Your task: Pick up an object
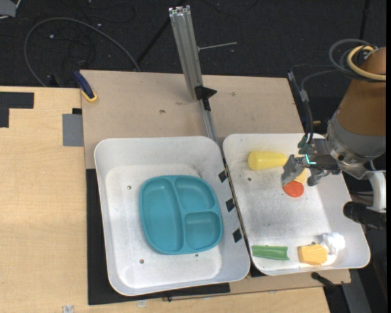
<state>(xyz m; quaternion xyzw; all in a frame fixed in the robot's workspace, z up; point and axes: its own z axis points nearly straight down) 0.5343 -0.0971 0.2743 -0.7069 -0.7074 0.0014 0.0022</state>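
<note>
Gripper [301, 172] (fingers parted, holding nothing) hangs directly above the orange ball [293, 189].

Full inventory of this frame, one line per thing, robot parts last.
white bins: 2, white, side by side on the bench, left bin, right bin
divided plate: 1, teal, middle of the left bin
yellow object: 1, yellow, upper part of the right bin
red object: 1, red-orange, right bin, just below the gripper
green object: 1, green, near edge of the right bin
yellow-orange object: 1, near right corner of the right bin, next to a small white object
metal post: 1, silver, behind the bins
cables: several, black, on the dark floor behind the bench
arm: 1, grey with orange band, right side
gripper: 1, dark, over the right bin above the red object
</note>
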